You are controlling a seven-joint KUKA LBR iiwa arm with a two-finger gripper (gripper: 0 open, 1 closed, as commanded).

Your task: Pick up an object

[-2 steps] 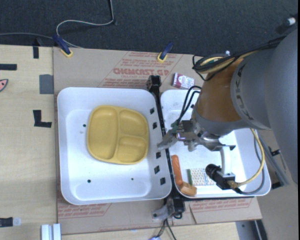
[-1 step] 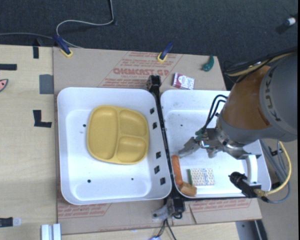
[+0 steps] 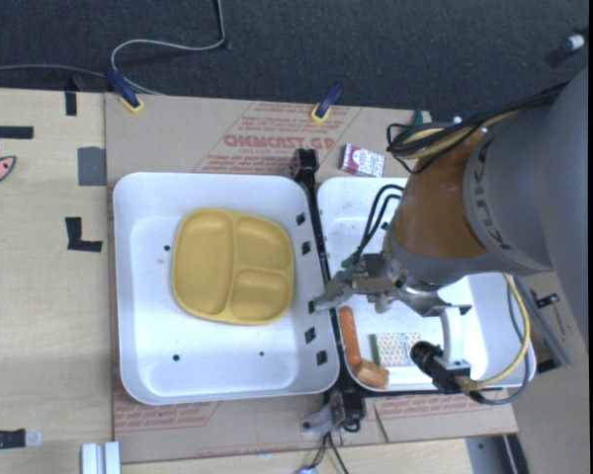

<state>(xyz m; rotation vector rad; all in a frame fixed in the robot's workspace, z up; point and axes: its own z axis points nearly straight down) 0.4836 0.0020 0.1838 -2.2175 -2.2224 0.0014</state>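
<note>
Reaching in over the right bin (image 3: 494, 289), the arm (image 3: 474, 205) hangs low with its wrist tilted toward the divider between the 2 bins; gripper (image 3: 348, 286) sits just above that bin's left edge, presumably lined up for a descent on the nearest item; whether it is wide or narrow, I cannot tell. Orange carrot-like object (image 3: 350, 332) lies just below the gripper along the left wall, apart from it, not held; a small patterned card (image 3: 393, 348) lies beside it. Yellow divided tray (image 3: 233, 265) rests in the left bin (image 3: 143, 294), well apart from the gripper.
</note>
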